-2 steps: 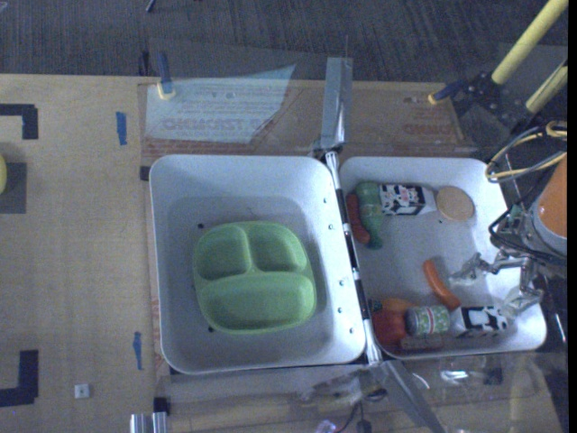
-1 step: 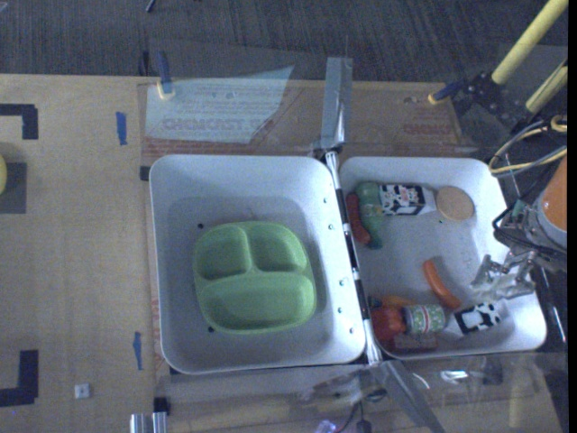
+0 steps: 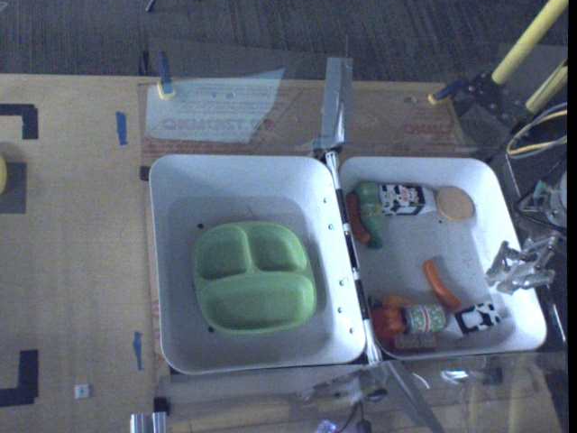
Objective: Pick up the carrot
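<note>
The carrot (image 3: 439,281) is a short orange stick lying at a slant on the floor of the right bin (image 3: 491,180), in its lower middle, with nothing on top of it. My gripper (image 3: 518,269) is a pale metallic shape at that bin's right rim, to the right of the carrot and apart from it. Nothing shows in the gripper.
Around the carrot lie a cow-patterned carton (image 3: 402,199), a round tan disc (image 3: 456,204), a reddish long item (image 3: 358,221) by the left wall, a small bottle (image 3: 422,317) and a cow-patterned box (image 3: 476,317). The left bin (image 3: 180,188) holds a green divided plate (image 3: 255,277).
</note>
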`<state>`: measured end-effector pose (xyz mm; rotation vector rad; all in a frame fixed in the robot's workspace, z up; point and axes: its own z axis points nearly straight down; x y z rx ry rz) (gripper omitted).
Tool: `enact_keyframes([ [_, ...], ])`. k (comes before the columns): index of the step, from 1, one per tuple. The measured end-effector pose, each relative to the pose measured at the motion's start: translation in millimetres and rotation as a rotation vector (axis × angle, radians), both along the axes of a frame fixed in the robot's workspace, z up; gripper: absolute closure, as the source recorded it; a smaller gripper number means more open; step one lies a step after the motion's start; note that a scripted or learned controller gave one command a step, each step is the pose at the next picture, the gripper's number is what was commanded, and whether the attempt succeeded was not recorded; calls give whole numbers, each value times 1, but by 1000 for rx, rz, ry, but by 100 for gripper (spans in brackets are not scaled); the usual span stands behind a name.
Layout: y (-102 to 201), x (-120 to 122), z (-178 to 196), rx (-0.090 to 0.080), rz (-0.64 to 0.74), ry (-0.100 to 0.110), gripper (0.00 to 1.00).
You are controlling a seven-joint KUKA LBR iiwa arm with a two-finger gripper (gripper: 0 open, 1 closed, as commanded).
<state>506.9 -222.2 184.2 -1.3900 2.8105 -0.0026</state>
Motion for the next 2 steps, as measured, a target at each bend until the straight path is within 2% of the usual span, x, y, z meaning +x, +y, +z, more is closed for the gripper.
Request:
enact_keyframes([
  [1,59,2,62,2,-311,-2,100],
  [2,19,-18,38,1,-145,3,100],
])
